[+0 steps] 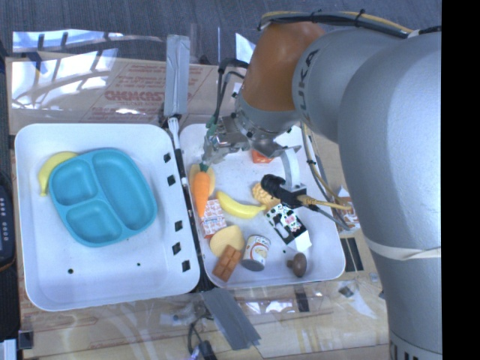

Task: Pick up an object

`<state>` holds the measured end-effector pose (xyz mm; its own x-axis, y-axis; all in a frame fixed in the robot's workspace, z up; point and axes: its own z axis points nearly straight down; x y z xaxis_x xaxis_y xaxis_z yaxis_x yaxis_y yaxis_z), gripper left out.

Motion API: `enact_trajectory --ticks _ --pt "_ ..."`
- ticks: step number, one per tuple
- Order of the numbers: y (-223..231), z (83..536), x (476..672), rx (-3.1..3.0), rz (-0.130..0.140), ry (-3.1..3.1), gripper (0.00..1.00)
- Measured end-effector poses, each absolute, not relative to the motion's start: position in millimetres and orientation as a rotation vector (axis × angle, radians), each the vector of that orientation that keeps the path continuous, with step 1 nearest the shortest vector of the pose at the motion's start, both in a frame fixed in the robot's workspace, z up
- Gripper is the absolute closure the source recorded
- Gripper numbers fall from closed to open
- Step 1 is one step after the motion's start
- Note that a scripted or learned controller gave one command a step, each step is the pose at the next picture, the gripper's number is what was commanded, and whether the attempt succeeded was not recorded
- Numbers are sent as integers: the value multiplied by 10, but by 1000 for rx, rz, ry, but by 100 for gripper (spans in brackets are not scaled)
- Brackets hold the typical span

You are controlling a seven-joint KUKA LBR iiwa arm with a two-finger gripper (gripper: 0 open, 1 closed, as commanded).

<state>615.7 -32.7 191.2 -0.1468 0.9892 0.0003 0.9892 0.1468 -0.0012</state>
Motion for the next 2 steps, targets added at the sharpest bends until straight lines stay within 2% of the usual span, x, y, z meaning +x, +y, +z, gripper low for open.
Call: enact_trajectory --ticks 1,2 --pt "-338 1894 6148 -2052 5 -2375 0" --pt "-888 1884 5905 -2183 10 -2251 0"
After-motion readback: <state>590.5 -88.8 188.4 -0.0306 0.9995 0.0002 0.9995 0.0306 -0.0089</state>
